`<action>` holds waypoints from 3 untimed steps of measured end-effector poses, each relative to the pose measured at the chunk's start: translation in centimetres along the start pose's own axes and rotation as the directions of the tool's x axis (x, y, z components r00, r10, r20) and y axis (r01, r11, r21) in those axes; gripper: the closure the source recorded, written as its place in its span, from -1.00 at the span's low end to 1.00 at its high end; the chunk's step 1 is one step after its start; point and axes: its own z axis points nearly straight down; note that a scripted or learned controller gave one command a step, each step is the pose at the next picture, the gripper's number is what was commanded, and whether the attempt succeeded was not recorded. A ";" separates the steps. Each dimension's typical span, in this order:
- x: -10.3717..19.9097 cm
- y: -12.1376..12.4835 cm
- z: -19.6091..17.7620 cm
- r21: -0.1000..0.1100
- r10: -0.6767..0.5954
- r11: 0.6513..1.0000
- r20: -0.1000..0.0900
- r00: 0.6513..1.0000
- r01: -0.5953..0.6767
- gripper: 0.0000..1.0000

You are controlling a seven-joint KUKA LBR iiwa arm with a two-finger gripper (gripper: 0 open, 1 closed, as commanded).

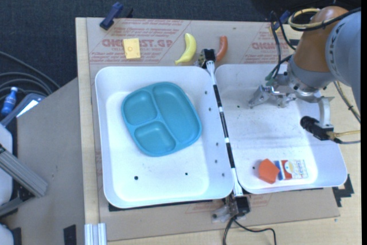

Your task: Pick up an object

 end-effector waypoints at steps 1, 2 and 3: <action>5.8 4.3 0.0 -0.001 -0.001 1.000 0.000 1.000 0.001 -1.00; 5.8 4.3 -1.1 -0.003 -0.002 1.000 0.001 1.000 0.002 1.00; 5.8 4.3 -1.1 -0.003 -0.002 1.000 0.001 1.000 0.002 -1.00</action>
